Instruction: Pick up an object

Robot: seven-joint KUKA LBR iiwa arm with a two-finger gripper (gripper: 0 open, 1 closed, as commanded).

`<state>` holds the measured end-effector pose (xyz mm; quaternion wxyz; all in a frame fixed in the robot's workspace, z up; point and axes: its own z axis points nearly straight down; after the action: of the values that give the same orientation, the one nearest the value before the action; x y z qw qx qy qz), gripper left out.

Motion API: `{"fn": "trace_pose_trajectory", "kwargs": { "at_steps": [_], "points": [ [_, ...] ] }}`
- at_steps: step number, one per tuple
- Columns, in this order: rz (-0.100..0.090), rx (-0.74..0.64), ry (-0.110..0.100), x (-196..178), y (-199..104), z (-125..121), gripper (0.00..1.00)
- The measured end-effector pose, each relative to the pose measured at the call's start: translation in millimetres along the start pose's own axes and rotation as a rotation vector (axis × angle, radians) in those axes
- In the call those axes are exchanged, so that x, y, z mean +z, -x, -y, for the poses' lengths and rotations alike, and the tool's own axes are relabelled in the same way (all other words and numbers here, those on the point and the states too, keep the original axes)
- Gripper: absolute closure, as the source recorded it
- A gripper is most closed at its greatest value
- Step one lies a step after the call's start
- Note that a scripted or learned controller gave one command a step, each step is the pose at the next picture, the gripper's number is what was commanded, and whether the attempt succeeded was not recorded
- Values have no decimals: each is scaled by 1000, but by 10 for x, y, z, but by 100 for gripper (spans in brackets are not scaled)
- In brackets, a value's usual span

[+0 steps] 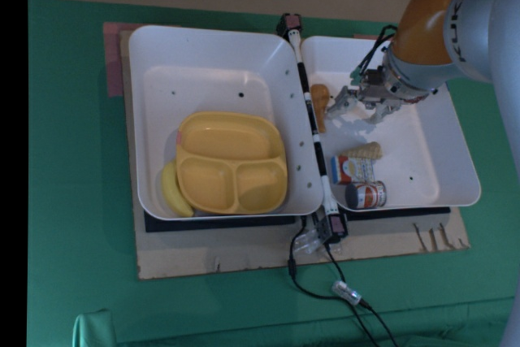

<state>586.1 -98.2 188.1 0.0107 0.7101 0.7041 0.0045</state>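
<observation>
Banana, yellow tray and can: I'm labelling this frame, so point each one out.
banana [171,189]: camera view, middle of its curved body.
yellow tray [230,138]: camera view, floor of its large top compartment.
can [367,195]: camera view, its labelled side.

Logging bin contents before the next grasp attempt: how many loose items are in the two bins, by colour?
Yellow: 2, the divided tray and the banana, left bin.
Orange-tan: 2, the bread-like piece and the cone, right bin.
Red-and-white: 2, the small carton and the can, right bin.
Total: 6
</observation>
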Motion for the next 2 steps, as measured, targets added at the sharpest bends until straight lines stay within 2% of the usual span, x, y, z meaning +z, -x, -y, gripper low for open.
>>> {"fn": "trace_pose_trajectory", "kwargs": {
  "at_steps": [1, 2],
  "points": [
    [0, -2, 4, -9, -6, 317, 0],
    [4, 10, 17, -161, 51, 293, 100]
  ]
}}
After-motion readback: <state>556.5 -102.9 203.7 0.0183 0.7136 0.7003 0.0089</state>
